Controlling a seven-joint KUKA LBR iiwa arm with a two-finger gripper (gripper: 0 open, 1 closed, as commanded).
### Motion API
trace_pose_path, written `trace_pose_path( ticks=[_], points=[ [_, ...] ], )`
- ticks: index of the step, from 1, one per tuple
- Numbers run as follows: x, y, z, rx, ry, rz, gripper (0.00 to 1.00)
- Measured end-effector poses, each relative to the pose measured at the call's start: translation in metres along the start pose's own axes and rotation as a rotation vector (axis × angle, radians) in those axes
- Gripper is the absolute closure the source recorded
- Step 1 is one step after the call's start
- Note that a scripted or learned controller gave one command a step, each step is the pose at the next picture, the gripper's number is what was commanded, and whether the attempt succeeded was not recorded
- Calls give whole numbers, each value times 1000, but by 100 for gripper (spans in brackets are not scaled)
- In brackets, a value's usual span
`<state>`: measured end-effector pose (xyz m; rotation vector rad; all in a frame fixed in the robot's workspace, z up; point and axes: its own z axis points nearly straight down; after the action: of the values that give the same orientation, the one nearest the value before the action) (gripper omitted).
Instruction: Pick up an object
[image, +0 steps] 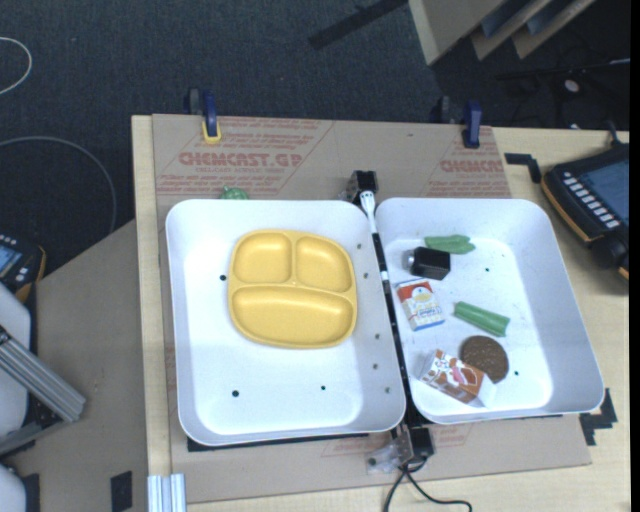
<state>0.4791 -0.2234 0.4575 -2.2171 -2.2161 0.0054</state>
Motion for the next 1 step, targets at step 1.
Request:
trace_pose_path(
  ticks=[1],
  points=[
    [-1, 0, -83, -18, -8, -2, 100]
  ],
)
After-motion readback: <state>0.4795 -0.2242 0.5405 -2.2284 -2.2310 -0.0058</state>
